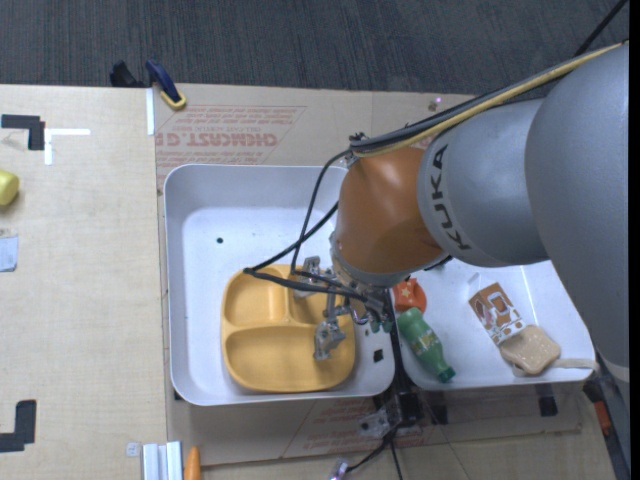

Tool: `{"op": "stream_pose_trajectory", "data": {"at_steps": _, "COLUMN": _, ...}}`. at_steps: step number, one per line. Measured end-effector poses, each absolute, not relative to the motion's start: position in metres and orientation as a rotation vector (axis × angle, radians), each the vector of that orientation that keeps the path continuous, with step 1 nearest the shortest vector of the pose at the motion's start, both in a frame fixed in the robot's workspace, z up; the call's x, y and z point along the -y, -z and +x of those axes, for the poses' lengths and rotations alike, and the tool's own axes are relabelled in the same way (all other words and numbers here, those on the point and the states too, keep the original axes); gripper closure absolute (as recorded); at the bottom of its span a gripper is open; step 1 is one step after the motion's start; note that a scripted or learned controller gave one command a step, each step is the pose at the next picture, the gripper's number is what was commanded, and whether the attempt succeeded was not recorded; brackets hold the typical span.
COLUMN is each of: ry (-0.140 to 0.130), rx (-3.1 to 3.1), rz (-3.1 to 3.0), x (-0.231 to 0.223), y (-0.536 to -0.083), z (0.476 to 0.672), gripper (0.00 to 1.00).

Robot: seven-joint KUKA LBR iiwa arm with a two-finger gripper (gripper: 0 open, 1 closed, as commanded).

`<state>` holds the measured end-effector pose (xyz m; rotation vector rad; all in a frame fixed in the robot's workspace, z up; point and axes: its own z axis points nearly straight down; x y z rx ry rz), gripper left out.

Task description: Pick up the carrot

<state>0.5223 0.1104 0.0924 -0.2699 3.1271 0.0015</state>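
My gripper (327, 342) hangs low over the yellow divided plate (260, 358) in the left bin (200, 268), above the plate's right part. Nothing shows in its grasp. The orange wrist band (385, 213) and grey arm cover the divide between the two bins. A small red-orange thing (409, 295) peeks out from under the wrist at the left edge of the right bin; most of it is hidden, and I cannot tell whether it is the carrot.
A green bottle (426, 344) lies in the right bin (560, 298) next to the red-orange thing. Further right are a brown-and-white packet (497, 313) and a tan piece (530, 350). A yellow item (6, 188) sits on the bench at far left.
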Motion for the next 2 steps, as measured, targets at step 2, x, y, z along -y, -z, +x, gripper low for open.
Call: {"op": "stream_pose_trajectory", "data": {"at_steps": 2, "ry": 0.009, "rx": -3.043, "rz": -0.486, "x": -0.117, "y": -0.104, "z": 0.502, "gripper": 1.0}}
